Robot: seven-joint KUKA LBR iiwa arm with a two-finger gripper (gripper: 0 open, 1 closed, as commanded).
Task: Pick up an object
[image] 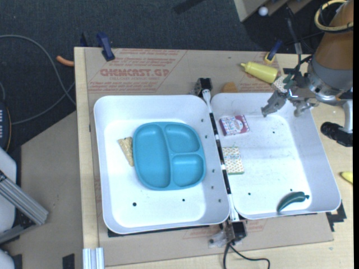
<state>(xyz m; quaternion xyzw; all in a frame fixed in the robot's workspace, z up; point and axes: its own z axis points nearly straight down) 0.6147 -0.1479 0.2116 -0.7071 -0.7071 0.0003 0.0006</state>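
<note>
Spanning the bench side by side, the two shallow white bins take up most of the view: the left bin (112,200) and the right bin (314,167), meeting at a dark seam down the middle. The grey arm (335,55) with its orange band reaches in from the right, above the right bin's far corner. Inside the left bin lies a blue divided plate (168,154) with three compartments, and a tan cracker-like piece (126,148) lies partly tucked under the plate's left edge. The gripper (287,102) hangs over the far end of the right bin with its two fingers spread apart and nothing between them. Near the far left of the right bin lies a small pink-and-white packet (234,125), near the gripper but apart from it. A small speckled yellowish packet (233,160) rests just beside the seam, nearer than the pink one. A green curved object (292,200) lies at the right bin's near edge, well apart from the gripper. A yellow object (260,70) sits on the bench beyond the bins.
</note>
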